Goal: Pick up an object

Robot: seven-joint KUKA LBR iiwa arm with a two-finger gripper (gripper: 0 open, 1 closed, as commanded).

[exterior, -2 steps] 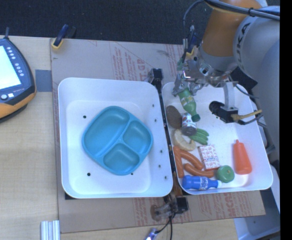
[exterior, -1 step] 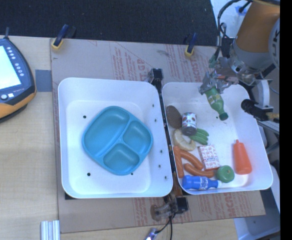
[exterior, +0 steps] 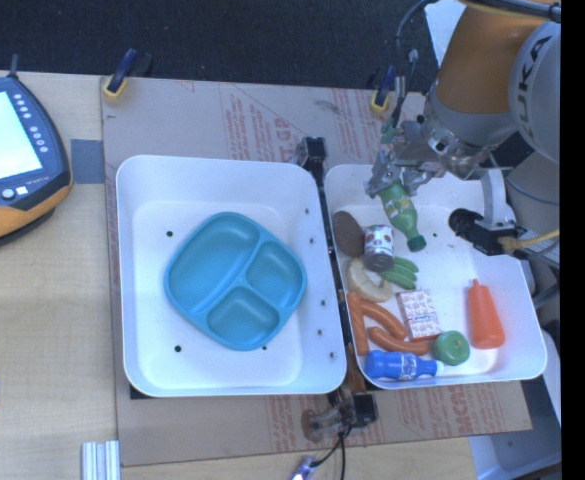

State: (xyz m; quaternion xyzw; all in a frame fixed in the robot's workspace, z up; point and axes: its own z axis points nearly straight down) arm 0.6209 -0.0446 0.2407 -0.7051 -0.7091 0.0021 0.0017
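Nearest the camera, along the front wall of the right bin (exterior: 532, 363), lies a blue bottle (exterior: 400, 367) on its side, touching a green apple (exterior: 452, 348). Just behind them sit two orange sausages (exterior: 377, 326), a small printed packet (exterior: 419, 313) whose writing is too small to read, and an orange bottle (exterior: 484, 315) near the right wall. Further back come a tan ring (exterior: 369, 283), a green glove-like toy (exterior: 404, 271), a small labelled can (exterior: 378, 241) and a dark brown oval (exterior: 348, 232).

The left bin (exterior: 137, 268) holds a blue divided plate (exterior: 235, 280).

At the far end of the right bin, the gripper (exterior: 400, 180) sits over a green bottle (exterior: 402, 211), whose upper end lies right at the fingers; whether they are closed on it or merely touching, I cannot tell. The bottle looks like light, stiff, smooth plastic, likely slippery, so a hold across its wider body seems safer than the tapered neck.

Beyond, on the counter (exterior: 52, 298), a teach pendant (exterior: 7, 163) rests at far left.
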